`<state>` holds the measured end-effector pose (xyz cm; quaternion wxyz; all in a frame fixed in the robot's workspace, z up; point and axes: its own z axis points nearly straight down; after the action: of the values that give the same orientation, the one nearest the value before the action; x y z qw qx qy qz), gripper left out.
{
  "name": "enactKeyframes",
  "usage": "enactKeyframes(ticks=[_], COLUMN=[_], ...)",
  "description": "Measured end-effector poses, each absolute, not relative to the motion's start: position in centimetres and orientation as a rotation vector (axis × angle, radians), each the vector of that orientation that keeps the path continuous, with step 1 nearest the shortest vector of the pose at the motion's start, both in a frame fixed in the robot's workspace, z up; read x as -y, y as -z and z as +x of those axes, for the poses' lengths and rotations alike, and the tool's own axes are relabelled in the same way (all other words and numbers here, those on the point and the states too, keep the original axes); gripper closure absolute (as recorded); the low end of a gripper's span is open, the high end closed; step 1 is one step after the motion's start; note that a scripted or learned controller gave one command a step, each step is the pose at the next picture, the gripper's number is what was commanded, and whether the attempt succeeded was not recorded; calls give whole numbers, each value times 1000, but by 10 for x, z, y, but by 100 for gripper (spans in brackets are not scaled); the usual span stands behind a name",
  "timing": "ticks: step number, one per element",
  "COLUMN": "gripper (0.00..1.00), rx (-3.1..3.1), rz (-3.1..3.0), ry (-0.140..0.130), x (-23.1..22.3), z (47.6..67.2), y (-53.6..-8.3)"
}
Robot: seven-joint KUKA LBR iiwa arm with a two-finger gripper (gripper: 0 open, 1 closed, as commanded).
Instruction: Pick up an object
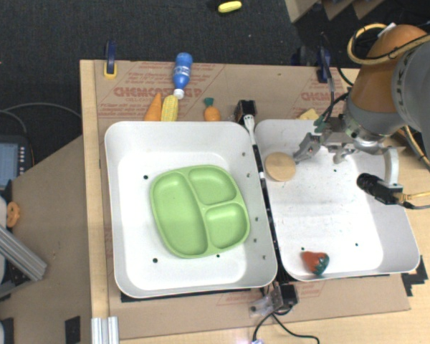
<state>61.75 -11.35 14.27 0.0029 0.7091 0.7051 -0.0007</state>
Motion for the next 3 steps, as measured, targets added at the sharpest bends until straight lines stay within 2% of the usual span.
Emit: enactKeyframes(ticks=[1,2,3], gripper=[0,100,0], rx=[-2226,-2221,-2222], rz=[2227,2220,2220], ry=[6,-1,1], x=[98,99,99], z=[594,597,597], y=[-81,-95,-95])
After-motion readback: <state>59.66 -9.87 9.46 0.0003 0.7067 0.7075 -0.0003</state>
